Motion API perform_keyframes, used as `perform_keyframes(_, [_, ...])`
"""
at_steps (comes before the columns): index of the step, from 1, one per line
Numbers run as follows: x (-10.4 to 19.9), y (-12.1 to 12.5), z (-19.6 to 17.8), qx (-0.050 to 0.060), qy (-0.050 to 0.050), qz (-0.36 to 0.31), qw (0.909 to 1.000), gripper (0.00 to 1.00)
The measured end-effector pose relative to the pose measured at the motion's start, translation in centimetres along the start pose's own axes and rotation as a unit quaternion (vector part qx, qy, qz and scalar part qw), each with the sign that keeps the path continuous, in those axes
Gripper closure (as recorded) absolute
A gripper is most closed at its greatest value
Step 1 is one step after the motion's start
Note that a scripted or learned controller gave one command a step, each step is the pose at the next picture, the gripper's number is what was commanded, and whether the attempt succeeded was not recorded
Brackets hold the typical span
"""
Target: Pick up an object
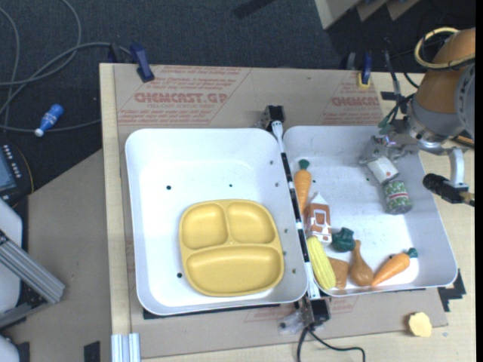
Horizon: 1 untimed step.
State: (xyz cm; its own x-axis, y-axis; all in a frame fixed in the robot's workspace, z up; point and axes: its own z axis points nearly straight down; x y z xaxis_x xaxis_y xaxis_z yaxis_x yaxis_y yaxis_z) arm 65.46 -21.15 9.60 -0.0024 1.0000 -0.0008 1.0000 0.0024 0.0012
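The grey two-finger gripper (381,155) hung over the right white bin (430,266) toward one o'clock. Its fingers seemed closed on the small cylindrical can with a speckled label (392,188), though blur left this uncertain. The yellow divided plate (229,246) lay in the left white bin (151,202).

Two white bins side by side. The left bin (151,164) has a yellow divided plate (230,247) sitting in it. The right bin (339,145) has a carrot (302,187) by the divider, then a corn cob (320,262), a drumstick (361,264) and a second carrot (392,266) bunched along the near edge. The gripper (379,159) is over the far right corner, right next to a small can (395,194).
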Motion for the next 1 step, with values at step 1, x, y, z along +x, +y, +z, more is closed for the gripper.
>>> perform_keyframes(1, [5.46, -6.50, -8.11, 0.003, 0.002, 0.000, 1.0000, 1.00])
